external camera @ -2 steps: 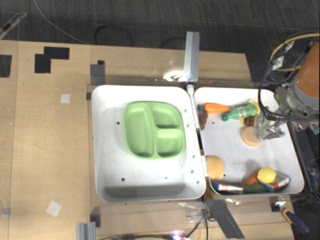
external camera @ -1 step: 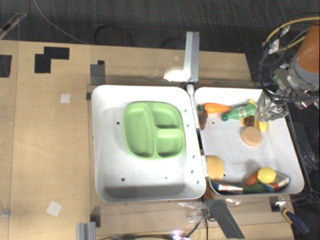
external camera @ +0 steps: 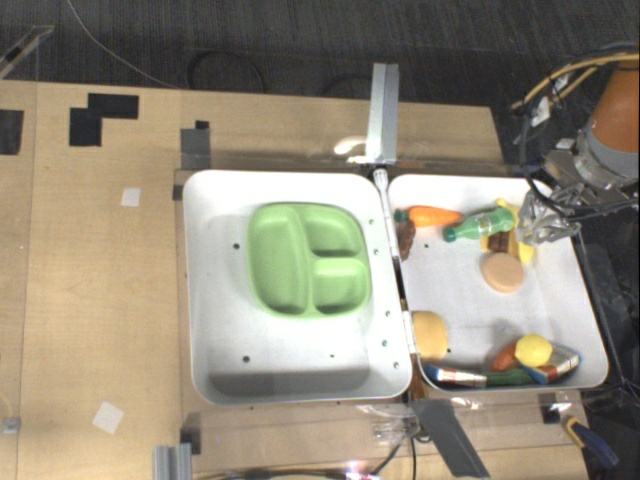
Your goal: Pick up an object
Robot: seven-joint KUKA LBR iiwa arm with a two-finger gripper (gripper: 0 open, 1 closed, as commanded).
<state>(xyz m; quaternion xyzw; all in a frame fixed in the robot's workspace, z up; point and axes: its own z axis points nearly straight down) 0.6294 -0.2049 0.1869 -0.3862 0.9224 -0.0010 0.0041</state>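
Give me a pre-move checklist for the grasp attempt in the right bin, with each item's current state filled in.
1. Gripper over the right bin, near its upper right corner: ok.
2. Finger opening: cannot tell, the fingertips are too small and cluttered.
3. Object already held: cannot tell, nothing is clearly seen between the fingers.
4. Nearest targets: green bottle lies just left of the gripper, tan disc sits just below it: ok.
5. Clearance around the bottle: not ok, the carrot lies close beside its cap end.
6. Green tray in the left bin is away from the arm's path: ok.
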